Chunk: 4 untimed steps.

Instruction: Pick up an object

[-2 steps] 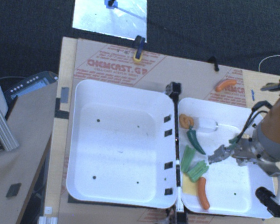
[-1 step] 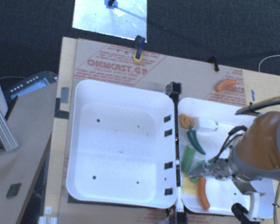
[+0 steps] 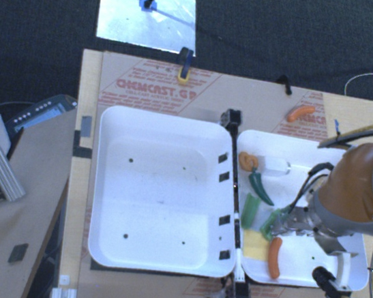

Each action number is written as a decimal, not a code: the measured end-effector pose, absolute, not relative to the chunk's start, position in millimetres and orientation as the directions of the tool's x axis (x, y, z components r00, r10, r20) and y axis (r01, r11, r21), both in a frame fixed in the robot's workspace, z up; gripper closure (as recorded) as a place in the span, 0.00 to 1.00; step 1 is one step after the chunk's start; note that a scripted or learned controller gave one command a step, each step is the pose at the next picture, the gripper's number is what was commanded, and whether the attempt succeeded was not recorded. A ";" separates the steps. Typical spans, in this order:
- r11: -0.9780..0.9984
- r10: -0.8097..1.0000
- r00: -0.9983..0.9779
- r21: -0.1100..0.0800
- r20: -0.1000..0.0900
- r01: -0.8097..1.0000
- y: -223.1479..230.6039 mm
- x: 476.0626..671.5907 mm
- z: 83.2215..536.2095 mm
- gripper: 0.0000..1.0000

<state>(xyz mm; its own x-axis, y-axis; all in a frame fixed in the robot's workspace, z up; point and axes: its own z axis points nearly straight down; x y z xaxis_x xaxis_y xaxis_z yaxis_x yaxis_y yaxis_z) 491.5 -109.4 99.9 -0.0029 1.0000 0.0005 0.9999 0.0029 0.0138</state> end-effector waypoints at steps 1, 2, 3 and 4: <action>0.018 1.000 -0.018 0.016 0.004 1.000 4.3 568.4 190.4 1.00; 0.006 1.000 -0.006 0.021 0.000 1.000 4.3 583.1 439.0 1.00; 0.006 1.000 -0.006 -0.007 0.001 1.000 26.3 544.5 352.1 1.00; 0.012 1.000 -0.012 0.021 0.008 1.000 92.7 485.1 535.7 1.00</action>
<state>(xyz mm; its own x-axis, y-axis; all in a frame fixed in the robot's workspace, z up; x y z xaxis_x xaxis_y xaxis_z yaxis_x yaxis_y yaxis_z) 485.1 92.7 535.7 -0.0122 0.9999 0.0078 0.9997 0.0120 0.0207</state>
